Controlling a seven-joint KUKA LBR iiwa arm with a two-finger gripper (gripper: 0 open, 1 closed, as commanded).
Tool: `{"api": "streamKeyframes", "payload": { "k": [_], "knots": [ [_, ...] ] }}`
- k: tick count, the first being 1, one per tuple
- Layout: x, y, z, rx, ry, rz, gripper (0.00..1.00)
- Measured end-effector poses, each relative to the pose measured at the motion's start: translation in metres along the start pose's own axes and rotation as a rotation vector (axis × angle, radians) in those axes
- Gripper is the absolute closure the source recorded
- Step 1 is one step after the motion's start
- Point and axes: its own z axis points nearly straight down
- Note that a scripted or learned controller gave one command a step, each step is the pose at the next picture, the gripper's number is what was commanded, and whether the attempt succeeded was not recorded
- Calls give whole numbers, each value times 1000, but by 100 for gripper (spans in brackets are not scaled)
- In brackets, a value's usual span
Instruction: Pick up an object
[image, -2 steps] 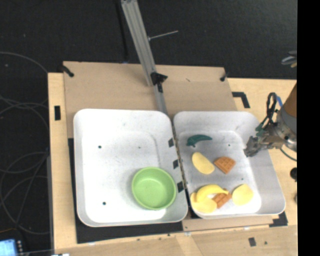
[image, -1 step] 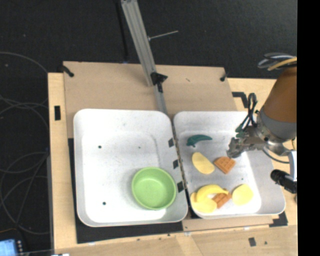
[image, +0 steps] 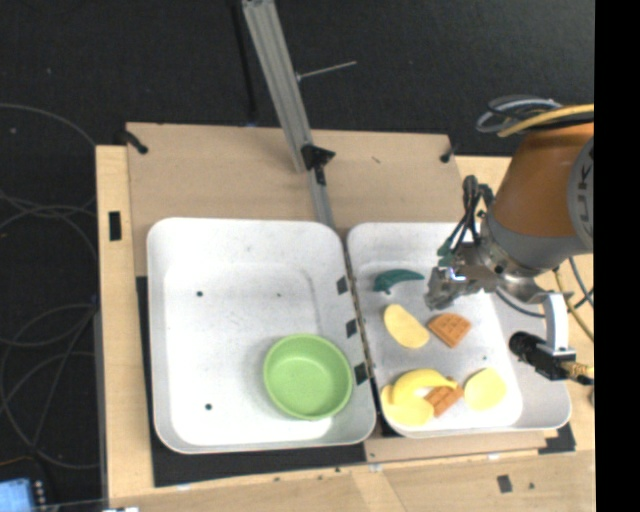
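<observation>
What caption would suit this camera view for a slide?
Arm's end effector low over the right bin among yellow and orange pieces and a teal one; green bowl in the left bin.

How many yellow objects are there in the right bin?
3: one yellow piece mid-bin beside the orange waffle piece, a larger one at the front edge, one to its right. Others may be hidden.

Bowl (image: 307, 375) in left bin (image: 180, 250), lower right corner; right bin (image: 530, 405) holds several items, centre & bottom.
</observation>
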Motion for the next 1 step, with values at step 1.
{"api": "streamKeyframes", "payload": {
  "k": [1],
  "knots": [
    [50,6,10,4,-1,2,100]
  ]
}}
